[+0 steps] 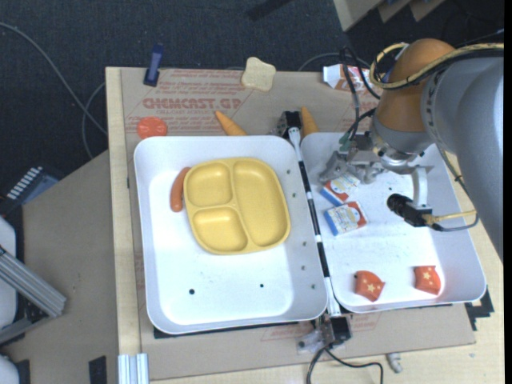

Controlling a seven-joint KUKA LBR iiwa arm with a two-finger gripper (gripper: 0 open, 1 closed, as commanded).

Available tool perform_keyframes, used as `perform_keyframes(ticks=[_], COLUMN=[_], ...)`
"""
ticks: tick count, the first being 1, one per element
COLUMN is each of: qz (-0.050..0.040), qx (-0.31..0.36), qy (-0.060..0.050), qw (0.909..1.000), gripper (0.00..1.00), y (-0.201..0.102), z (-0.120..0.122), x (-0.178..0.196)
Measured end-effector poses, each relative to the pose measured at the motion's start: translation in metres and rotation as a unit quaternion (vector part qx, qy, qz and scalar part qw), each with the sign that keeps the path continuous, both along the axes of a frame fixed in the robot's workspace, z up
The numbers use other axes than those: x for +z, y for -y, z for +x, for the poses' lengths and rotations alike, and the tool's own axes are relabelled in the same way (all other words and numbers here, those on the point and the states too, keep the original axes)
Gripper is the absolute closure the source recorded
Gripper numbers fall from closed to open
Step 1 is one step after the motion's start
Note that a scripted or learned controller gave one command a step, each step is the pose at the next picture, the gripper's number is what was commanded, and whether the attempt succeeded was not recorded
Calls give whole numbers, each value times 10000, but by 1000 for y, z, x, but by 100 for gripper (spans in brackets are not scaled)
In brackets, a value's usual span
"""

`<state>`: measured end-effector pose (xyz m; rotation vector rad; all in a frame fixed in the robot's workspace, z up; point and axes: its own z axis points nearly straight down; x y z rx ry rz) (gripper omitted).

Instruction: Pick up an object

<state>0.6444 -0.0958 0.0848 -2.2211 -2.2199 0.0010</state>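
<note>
My gripper (350, 166) hangs low over the far left part of the right bin (456, 246), below the arm's orange band. Just under and in front of it lies a small white and red packet (340, 187). A second packet (346, 216), blue, white and red, lies a little nearer the front. Two red pieces with pale specks (368, 285) (426, 279) rest near the bin's front edge. I see nothing held in the gripper.
The left bin (160, 238) holds a yellow divided plate (237, 204) with a sausage (176, 190) beside it. A dark cable end (404, 208) hangs over the right bin. Behind the bins lie a bread slice (258, 73), a carrot (230, 123) and an orange disc (150, 126).
</note>
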Motion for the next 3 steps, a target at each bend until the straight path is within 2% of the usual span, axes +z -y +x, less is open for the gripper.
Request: perform_keyframes(ticks=[1, 2, 3], qz=[-6, 0, -4], qx=[8, -2, 6], qy=[17, -1, 13], qw=[10000, 10000, 10000], gripper=[0, 0, 0], y=[5, 4, 9], z=[22, -40, 21], x=[0, 0, 0])
